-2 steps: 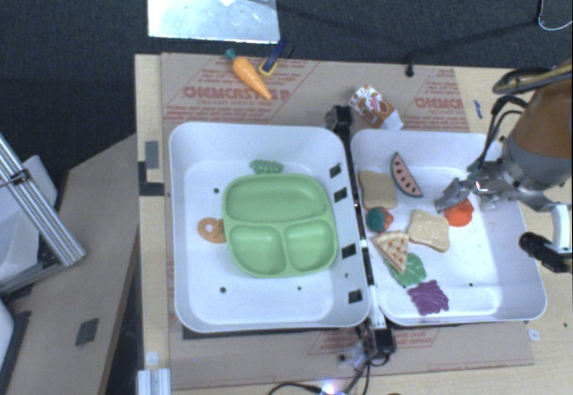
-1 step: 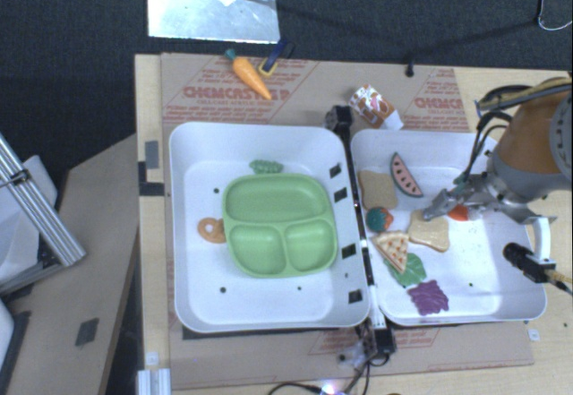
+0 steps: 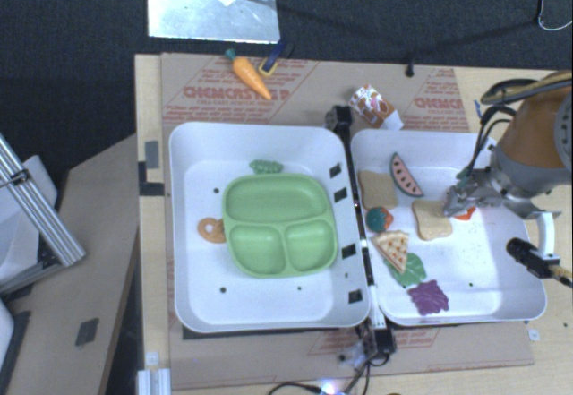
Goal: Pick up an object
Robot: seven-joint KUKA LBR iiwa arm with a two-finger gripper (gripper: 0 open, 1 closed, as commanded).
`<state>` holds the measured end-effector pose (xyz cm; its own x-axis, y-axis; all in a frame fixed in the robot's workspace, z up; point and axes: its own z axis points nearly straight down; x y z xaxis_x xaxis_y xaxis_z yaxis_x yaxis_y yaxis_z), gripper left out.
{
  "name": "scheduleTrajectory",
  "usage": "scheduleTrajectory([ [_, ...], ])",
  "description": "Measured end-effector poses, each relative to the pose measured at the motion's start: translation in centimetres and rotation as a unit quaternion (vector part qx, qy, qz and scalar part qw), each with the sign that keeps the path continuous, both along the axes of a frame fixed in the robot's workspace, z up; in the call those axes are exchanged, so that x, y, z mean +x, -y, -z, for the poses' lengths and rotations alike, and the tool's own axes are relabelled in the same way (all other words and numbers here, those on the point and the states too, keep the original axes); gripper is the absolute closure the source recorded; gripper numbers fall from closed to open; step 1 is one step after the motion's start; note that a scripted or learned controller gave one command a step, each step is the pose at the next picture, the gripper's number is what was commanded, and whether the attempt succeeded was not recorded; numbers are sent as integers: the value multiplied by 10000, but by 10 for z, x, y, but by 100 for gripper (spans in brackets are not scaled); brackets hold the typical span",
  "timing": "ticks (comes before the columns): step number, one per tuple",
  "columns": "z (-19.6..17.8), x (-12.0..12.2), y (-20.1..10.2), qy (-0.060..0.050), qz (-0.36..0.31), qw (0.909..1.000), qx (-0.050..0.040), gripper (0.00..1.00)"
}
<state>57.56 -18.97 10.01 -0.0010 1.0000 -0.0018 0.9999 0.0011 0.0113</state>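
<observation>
While the gripper [image 3: 458,202] sits low in the right bin [image 3: 483,304], I can't tell its grip (too blurred); it touches the toast slice [image 3: 431,221] beside a red piece [image 3: 464,213].

Odds and ends around the bench

A toy carrot [image 3: 251,77] lay on the printed cardboard sheet [image 3: 304,84] behind the left bin [image 3: 183,205], with a small blue and yellow piece [image 3: 273,56] just beside its tip. A red and white packet [image 3: 374,107] sat behind the gap between the two bins. Further back, a shiny metal plate [image 3: 183,4] rested on the dark carpet [image 3: 72,26], and a black cable [image 3: 403,42] ran across the carpet. Silver rails [image 3: 36,214] slanted at the left edge.
</observation>
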Motion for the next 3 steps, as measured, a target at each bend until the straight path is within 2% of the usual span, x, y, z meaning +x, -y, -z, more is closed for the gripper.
scheduleTrajectory([
  [1,-60,-7,-1,-34,-13,10000,1,100],
  [2,-124,-1,0,-16,-21,10000,-4,100],
  [3,-125,0,0,-41,-21,10000,4,100],
])
